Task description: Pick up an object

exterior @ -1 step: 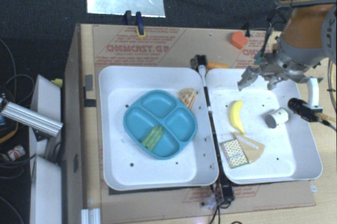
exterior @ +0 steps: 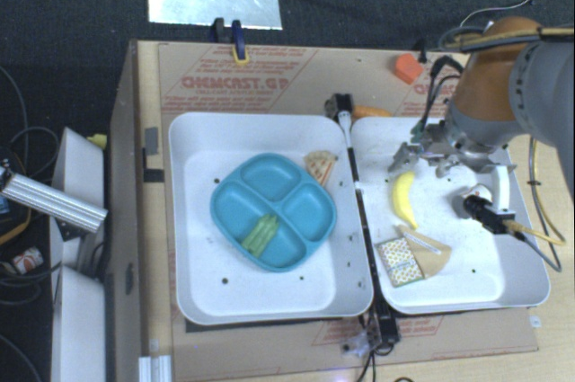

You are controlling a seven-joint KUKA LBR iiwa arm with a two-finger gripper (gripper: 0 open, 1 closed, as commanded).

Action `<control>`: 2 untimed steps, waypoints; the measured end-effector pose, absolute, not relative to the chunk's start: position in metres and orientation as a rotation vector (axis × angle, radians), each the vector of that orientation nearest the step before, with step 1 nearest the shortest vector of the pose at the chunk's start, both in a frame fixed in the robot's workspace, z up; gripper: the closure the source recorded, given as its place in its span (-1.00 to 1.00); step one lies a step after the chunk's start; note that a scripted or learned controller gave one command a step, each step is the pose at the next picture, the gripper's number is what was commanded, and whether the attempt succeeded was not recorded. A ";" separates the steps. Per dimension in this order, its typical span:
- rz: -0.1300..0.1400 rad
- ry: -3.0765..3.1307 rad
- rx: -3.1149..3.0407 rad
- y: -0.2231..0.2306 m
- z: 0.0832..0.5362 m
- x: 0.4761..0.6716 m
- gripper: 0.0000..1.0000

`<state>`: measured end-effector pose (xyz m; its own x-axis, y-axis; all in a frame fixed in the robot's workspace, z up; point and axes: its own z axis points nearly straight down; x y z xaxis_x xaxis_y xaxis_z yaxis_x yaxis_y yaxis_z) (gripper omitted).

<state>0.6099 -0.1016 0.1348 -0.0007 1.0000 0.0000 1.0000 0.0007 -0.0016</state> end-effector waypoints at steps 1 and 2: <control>0.001 -2.222 -2.220 -0.103 0.084 0.608 -1.00; -0.002 -2.223 -2.221 -0.103 0.095 0.609 1.00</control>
